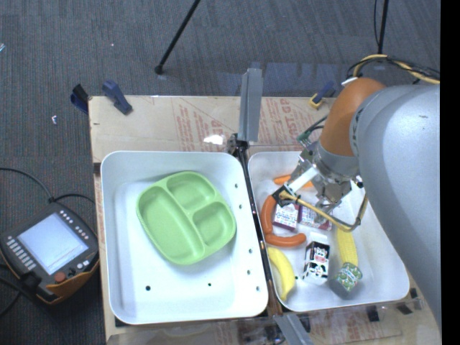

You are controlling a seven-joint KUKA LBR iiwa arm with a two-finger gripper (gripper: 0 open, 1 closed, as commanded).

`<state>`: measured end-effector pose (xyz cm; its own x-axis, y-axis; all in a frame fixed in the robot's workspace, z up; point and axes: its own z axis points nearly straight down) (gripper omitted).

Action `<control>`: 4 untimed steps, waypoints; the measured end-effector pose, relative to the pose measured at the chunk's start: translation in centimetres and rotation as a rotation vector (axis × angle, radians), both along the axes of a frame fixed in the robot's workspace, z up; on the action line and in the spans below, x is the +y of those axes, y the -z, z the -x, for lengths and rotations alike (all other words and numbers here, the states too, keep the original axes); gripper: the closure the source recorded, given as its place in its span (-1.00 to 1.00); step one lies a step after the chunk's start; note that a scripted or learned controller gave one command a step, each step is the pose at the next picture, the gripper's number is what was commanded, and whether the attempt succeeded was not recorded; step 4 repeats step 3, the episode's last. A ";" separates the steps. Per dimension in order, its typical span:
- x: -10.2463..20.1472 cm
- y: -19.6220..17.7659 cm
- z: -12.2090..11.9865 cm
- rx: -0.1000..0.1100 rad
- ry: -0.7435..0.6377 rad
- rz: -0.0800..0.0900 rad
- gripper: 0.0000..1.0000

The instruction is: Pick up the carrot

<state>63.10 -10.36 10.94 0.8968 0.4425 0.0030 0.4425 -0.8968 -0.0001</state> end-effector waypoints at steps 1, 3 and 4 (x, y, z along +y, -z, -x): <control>1.1 1.4 0.0 -0.003 -0.052 0.000 1.00; 6.9 -7.6 0.1 0.009 0.034 0.000 -1.00; 6.9 -7.6 0.1 0.009 0.034 0.000 -1.00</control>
